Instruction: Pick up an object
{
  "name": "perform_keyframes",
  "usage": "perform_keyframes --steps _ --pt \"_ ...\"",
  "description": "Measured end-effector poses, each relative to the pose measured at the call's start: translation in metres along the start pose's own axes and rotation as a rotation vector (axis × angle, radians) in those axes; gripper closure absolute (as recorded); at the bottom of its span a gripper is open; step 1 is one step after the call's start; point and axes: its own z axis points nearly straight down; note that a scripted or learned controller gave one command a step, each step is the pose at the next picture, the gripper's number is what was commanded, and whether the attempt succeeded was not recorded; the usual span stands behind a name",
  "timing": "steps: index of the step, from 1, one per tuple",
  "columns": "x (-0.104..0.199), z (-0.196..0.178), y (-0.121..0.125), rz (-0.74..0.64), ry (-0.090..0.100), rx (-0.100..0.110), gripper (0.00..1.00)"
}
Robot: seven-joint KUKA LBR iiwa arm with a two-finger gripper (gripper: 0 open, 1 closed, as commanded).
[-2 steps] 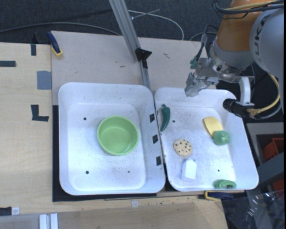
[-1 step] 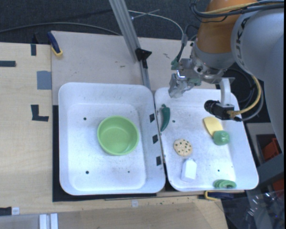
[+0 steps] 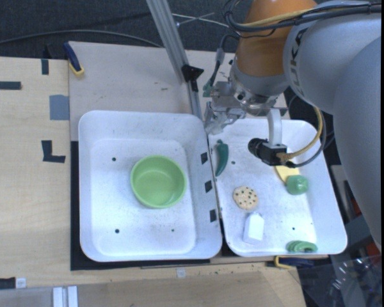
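One green pepper [image 3: 221,157]: we judge it light, slick; grasp mid-body. Gripper [image 3: 219,121] state: we cannot tell.

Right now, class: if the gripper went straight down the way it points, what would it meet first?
Probably the dark green pepper-like piece, which lies just below the gripper near the right bin's left wall. Depth is unclear from this slanted view, so it might meet the bin floor beside it.
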Motion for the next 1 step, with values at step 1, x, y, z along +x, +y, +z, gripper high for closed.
perform_keyframes --steps 1 --pt "0.0544 0.0061 -0.0132 0.0 0.0 0.001 1.0"
